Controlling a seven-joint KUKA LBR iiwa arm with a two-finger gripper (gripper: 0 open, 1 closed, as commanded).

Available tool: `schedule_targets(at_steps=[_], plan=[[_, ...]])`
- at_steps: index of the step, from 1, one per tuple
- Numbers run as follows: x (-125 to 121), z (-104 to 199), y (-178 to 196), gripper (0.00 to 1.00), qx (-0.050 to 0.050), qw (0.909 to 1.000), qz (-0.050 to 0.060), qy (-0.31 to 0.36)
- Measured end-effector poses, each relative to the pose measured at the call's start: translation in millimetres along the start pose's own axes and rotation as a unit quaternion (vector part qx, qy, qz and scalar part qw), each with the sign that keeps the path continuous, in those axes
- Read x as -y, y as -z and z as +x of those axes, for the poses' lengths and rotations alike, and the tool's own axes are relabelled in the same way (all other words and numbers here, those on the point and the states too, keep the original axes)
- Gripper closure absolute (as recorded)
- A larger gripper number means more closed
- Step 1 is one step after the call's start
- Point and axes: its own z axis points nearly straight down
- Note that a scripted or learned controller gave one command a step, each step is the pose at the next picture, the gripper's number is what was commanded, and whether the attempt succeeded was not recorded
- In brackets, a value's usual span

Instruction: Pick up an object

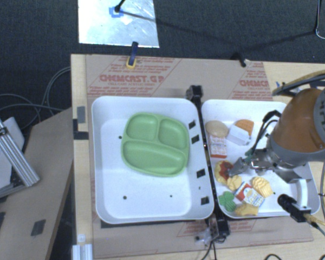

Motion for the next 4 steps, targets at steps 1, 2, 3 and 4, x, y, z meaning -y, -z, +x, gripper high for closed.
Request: schedule_targets(at_steps=[1,2,3,4], plan=[[-3,1,-30,0.00,-0.001,1.0000,-0.003,0.001],[-6,2,-16,1.00,-0.002,1.0000,-0.008,0.002],[-7,6,48,1.00,0.001,1.0000,-0.006,0.002],[-9,6,102,1.00,0.001,1.0000,-0.006,0.002]])
